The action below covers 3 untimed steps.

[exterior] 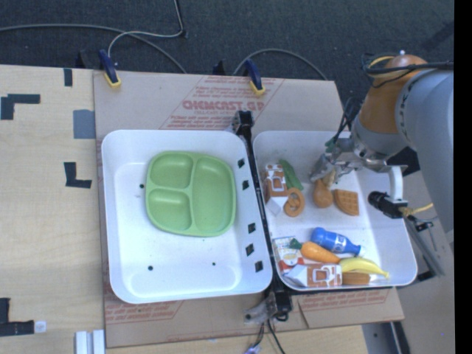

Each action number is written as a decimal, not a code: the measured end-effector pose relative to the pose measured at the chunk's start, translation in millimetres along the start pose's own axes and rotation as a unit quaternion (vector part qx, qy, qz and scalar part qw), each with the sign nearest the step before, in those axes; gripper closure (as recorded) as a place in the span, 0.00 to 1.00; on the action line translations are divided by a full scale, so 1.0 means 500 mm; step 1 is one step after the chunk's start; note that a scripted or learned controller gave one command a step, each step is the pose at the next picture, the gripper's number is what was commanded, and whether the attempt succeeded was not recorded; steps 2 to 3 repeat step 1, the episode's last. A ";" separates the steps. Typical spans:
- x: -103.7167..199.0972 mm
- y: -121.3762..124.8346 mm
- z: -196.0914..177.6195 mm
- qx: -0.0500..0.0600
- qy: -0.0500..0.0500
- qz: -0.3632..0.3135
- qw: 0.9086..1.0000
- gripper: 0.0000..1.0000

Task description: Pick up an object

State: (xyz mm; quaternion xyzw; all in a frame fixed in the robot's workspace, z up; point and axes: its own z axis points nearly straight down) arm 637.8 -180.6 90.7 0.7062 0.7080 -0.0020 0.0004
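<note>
Camera view puts the gripper (331,169) low in the right bin (391,253); whether its fingers are spread or pressed together I cannot tell. Directly beneath its tip stands a brown bread-like piece (322,194), touching or nearly so, long axis running away from the gripper. A waffle (346,201) crowds one side, a roll (294,202) the other, the far bin wall behind.
</note>
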 end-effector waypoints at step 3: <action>0.168 0.062 -0.158 0.001 0.002 0.000 1.000 1.00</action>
